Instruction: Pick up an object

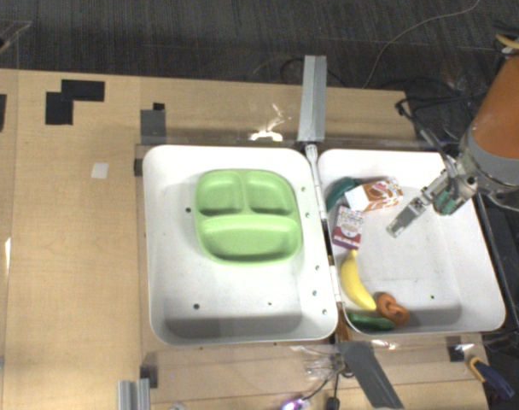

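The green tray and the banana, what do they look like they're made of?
The green tray looks like moulded plastic: uniform matte colour, rounded corners, three pressed compartments. The banana has smooth, even yellow skin with a slight sheen; it could be real or a plastic toy, the view cannot tell.

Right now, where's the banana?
The banana lies in the right bin, against its left wall toward the near corner, just below a small packet and above an orange item.
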Controlling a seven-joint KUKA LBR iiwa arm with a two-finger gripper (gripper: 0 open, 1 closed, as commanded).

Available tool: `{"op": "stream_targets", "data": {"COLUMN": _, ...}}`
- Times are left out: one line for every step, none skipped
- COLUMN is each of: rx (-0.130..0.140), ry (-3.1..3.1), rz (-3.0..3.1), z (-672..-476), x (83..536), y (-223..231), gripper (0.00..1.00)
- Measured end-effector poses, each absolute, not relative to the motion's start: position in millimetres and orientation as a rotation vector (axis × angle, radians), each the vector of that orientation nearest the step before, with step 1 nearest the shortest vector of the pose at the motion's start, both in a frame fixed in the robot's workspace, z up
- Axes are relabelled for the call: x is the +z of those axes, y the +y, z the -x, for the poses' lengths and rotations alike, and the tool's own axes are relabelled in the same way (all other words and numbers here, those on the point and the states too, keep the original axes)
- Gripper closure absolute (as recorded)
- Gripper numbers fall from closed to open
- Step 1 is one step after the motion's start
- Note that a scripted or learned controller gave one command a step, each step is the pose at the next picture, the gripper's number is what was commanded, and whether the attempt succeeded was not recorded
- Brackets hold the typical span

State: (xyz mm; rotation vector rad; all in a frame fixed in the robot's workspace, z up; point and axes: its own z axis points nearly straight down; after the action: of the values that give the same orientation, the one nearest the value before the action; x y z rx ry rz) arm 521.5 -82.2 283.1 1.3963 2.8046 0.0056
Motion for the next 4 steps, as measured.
{"op": "stream_targets", "data": {"rx": 0.003, "ry": 2.999, "rz": -0.92, "z": -488.2, "x": 185, "y": -72, "gripper": 0.0}}
{"op": "stream_targets", "data": {"rx": 0.018, "ry": 2.82, "rz": -1.361, "z": -492.4, "x": 109, "y": -85, "gripper": 0.0}}
{"op": "stream_targets", "data": {"rx": 0.005, "ry": 2.591, "rz": -1.766, "z": -488.7, "x": 186, "y": -78, "gripper": 0.0}}
{"op": "stream_targets", "data": {"rx": 0.004, "ry": 2.896, "rz": -1.202, "z": -488.8, "x": 123, "y": -106, "gripper": 0.0}}
